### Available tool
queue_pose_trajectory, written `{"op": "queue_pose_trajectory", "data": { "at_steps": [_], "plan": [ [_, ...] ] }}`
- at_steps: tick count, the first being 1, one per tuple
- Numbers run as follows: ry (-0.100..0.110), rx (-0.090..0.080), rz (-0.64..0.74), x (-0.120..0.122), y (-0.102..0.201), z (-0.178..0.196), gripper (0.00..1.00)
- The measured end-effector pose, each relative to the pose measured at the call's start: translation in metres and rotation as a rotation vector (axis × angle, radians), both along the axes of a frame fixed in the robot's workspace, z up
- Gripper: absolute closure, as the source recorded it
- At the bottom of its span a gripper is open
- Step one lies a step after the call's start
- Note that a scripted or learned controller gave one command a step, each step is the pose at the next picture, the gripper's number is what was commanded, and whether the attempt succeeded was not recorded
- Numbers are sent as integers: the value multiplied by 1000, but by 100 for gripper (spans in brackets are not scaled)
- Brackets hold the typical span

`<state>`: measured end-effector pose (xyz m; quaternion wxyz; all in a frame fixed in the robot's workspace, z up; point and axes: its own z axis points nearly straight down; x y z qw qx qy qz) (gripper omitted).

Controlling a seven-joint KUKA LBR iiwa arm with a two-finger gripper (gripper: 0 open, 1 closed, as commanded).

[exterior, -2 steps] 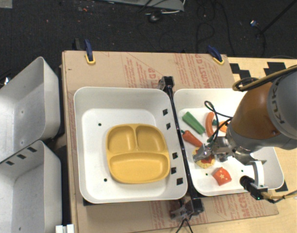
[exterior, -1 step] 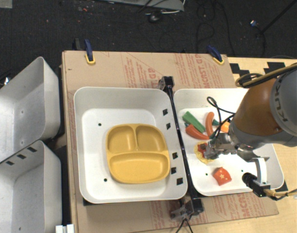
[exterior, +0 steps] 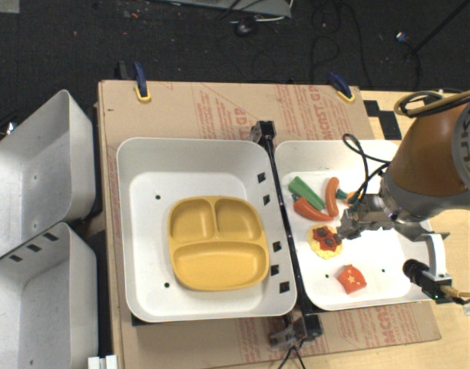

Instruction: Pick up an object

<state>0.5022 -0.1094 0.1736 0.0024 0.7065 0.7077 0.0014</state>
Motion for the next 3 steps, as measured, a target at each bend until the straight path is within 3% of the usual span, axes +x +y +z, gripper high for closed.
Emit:
{"op": "queue_pose_trajectory", "data": {
  "at_steps": [1,2,3],
  "plan": [
    [-2,-1,0,3,-11,51,100],
    [2,0,0,4,-11,69,100],
    [3,2,7,11,43,77,100]
  ]
}}
